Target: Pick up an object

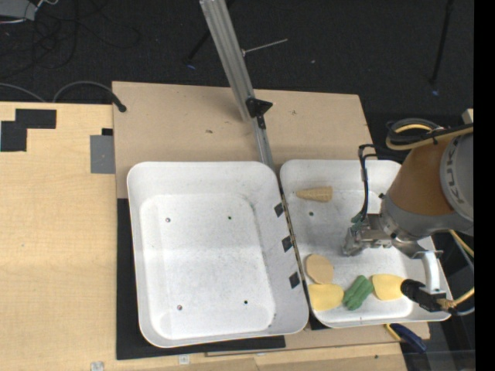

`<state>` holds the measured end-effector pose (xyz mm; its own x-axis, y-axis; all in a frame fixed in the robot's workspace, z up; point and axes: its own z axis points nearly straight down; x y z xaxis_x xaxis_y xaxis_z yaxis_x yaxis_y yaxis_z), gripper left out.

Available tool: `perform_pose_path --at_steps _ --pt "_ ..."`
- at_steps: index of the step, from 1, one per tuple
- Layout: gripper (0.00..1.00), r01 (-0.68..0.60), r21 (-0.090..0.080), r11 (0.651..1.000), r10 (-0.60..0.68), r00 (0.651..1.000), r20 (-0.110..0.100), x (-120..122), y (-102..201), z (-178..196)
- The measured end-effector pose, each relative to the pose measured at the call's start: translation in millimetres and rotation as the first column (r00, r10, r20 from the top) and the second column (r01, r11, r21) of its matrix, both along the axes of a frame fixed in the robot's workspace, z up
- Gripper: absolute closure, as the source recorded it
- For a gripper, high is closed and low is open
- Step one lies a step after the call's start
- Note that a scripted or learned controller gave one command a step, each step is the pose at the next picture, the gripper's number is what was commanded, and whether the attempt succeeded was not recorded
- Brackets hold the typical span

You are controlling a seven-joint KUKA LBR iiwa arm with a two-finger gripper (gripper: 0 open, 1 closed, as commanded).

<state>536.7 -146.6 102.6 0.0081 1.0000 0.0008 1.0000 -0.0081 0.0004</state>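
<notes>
The right-hand bin (340, 178) was the landmark for everything that mattered. Along its near wall lay four small pieces in a row: a tan rounded piece (319, 268) closest to the divider between the bins, a yellow piece (326, 297) just in front of it and touching it, a green piece (357, 292) just to the right of that, and a second yellow piece (387, 287) touching the green one on its far side. A pale cone-shaped piece (315, 195) lay apart from them, toward the bin's far wall.

The pincer (362, 238) hung over the bin's middle floor, between the cone and the near row, above bare white plastic. How wide it stood could not be told from this slanted view — nothing showed between its tips.

These pieces looked like small toy foods — probably light, and likely smooth enough to slip under a careless pinch. The green piece seemed the best target: narrow, elongated, best taken across its short width at mid-length. Its yellow neighbours crowded both sides, though, so the tips would have little room to drop in. The cone, lying alone, offered clearer access, best gripped near its thicker end.
</notes>
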Motion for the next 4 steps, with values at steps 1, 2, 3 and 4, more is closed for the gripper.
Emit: perform_pose_path --at_steps 1,2,3,4 --pt "1.00 -0.007 -0.001 1.000 0.007 1.000 0.002 0 -4 63" --pt "1.00 -0.009 -0.002 1.000 0.009 1.000 0.004 0 -7 126" --pt "1.00 -0.012 -0.001 1.000 0.012 1.000 -0.002 0 -7 127" --pt "1.00 -0.012 0.002 1.000 0.012 1.000 -0.004 1 39 126"
